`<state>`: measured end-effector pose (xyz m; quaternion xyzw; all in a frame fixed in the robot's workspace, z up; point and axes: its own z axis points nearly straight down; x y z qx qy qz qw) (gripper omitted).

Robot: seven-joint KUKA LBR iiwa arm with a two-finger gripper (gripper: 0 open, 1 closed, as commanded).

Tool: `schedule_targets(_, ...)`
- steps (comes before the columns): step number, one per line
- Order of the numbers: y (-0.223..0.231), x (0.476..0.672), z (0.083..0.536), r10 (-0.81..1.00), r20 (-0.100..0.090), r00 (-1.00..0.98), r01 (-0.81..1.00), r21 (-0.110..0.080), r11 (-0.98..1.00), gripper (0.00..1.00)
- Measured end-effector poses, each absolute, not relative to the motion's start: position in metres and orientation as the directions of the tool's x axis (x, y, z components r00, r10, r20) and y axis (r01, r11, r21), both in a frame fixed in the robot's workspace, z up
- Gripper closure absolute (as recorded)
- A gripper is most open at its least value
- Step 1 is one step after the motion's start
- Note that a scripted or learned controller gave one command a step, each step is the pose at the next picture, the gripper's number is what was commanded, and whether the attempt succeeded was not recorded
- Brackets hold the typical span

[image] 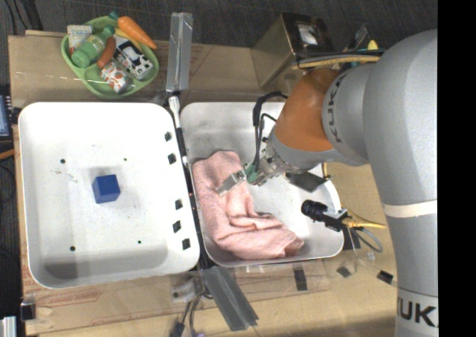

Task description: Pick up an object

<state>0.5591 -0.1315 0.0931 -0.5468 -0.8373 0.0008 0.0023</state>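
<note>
1. White plastic forms the left bin, which fills the 9 o'clock half of the bench. A blue cube sits alone close to its middle, flat on the floor and well apart from every wall.
2. Beyond that bin's 12 o'clock wall stands a green bowl on the bare bench. It is heaped with small toy foods, among them an orange carrot lying across the rim at 1 o'clock.
3. Just beside the left bin, toward 3 o'clock, is the right bin. A pink cloth lies crumpled in it, spread from the 9 o'clock wall down to the 6 o'clock wall, with folds bunched along its lower edge.
4. The gripper is down on the cloth's 12 o'clock end, touching the fabric near the bin's middle. Whether it is open or closed on the cloth, I cannot tell from this slant.
5. The grey arm comes in from 3 o'clock, its orange band hanging over the bin's 2 o'clock corner.
</note>
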Motion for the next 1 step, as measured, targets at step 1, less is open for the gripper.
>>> schedule_targets(1, -0.105, 0.5229, 0.0907, 0.912, 0.003, -0.41, 0.912, -0.004, 0.41, 0.0)
